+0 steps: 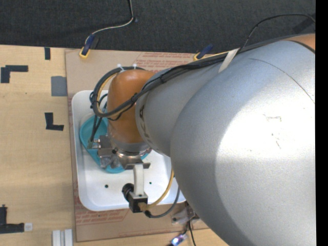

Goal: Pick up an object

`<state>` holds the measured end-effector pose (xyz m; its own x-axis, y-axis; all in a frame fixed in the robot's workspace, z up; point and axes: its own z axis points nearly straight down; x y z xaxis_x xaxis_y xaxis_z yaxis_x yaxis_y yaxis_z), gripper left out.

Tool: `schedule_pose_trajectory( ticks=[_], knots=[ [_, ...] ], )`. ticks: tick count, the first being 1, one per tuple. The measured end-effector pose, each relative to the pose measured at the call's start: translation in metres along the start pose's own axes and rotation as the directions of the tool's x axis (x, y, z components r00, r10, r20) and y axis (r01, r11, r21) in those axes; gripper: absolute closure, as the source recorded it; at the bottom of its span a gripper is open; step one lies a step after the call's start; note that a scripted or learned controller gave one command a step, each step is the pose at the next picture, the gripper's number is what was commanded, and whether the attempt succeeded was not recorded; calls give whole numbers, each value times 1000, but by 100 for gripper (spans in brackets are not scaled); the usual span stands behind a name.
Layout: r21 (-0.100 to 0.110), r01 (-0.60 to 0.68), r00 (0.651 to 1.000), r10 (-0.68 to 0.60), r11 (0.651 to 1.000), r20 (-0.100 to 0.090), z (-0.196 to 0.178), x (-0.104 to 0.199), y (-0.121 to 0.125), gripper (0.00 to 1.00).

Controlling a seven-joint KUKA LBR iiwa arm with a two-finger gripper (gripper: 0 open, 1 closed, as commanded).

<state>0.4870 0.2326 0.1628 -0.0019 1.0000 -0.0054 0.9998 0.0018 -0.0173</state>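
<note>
Camera view: end effector [108,157] sits low inside the white bin [82,188], right over a teal object [88,132] lying in the bin's left part. Whether it is apart or together cannot be told. Above it rise the orange band [125,104] and grey arm [241,142], over the desk [31,163].

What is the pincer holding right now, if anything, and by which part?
Cannot be told. The arm's wrist hides the pincer, low over the teal object in the white bin.
</note>
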Motion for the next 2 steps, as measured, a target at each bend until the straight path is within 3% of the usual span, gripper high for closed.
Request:
schedule_pose_trajectory(
  ticks=[1, 2],
  knots=[
    [-18, -1, 1000, 0, 1000, -8, 77, 2, -1, 100],
    [-33, -1, 1000, 0, 999, -10, -65, 0, 61, 100]
  ],
)
